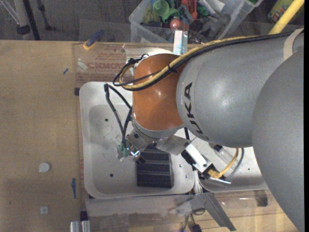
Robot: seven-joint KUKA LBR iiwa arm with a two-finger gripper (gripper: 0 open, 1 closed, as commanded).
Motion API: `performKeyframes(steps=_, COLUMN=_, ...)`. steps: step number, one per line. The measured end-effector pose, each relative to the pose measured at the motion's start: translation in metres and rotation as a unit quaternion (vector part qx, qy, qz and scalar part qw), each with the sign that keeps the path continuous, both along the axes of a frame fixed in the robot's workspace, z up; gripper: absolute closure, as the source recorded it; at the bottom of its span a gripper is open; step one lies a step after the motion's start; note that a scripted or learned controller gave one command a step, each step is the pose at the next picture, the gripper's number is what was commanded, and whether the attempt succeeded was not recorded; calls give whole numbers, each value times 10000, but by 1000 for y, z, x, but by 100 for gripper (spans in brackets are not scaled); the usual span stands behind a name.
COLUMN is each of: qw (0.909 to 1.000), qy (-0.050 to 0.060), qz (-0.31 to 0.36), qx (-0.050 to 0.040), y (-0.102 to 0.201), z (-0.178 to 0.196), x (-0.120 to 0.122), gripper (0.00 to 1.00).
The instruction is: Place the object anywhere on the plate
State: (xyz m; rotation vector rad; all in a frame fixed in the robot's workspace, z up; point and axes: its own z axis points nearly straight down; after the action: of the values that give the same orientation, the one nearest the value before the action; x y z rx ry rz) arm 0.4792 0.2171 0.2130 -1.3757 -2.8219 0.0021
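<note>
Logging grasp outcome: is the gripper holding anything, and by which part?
Cannot tell. The arm hangs over the left bin and its black gripper body hides the fingertips and anything between them.

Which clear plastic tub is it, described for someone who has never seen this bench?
Start from the grey arm with the orange band, which hangs over the shallow white left bin. Look past that bin's far edge, off the wooden bench, to the clear plastic tub. It alone is see-through and heaped with colourful toys.

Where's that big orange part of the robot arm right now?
The orange band hangs over the left white bin, near the middle of the camera view, just above a black ribbed block at the bin's near edge.
</note>
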Motion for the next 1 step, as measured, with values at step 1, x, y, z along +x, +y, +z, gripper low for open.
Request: performKeyframes(steps=1, qw=9929, qy=4, qz=1193, qx=3, y=-4, z=-26, x=0, gripper=100)
